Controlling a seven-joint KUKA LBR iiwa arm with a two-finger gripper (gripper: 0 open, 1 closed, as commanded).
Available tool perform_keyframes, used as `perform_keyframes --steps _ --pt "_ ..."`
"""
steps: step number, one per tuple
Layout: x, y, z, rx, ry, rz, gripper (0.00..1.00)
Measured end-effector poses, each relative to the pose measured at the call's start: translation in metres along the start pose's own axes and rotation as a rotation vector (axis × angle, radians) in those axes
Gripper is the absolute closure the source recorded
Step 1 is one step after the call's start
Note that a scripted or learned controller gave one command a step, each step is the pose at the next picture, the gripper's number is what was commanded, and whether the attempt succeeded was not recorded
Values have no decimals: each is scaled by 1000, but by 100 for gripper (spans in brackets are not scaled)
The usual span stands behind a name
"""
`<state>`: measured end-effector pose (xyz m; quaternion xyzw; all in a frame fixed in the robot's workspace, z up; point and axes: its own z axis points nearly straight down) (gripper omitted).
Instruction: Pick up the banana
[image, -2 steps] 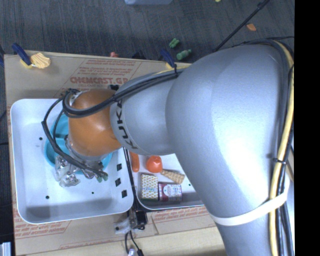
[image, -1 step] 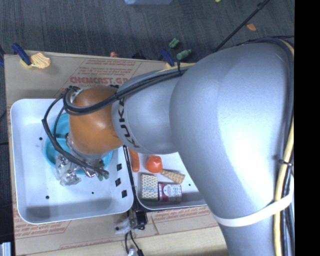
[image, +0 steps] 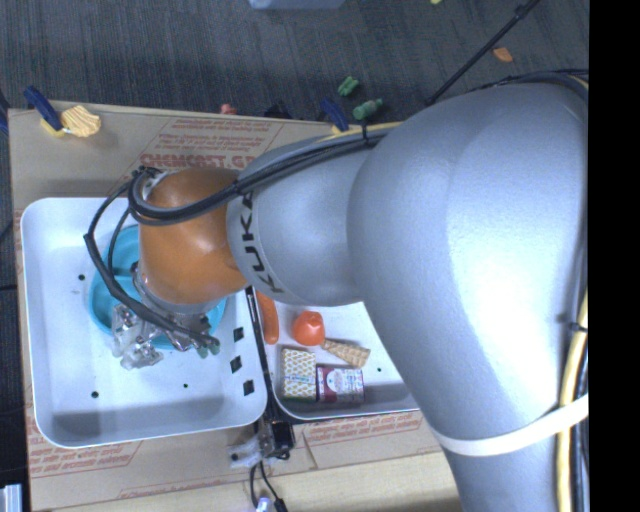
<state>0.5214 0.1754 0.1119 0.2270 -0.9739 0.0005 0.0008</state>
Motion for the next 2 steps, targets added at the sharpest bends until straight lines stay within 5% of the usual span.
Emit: perform_keyframes --steps 2 --pt "-1 1 -20 1 -2 -5 100"
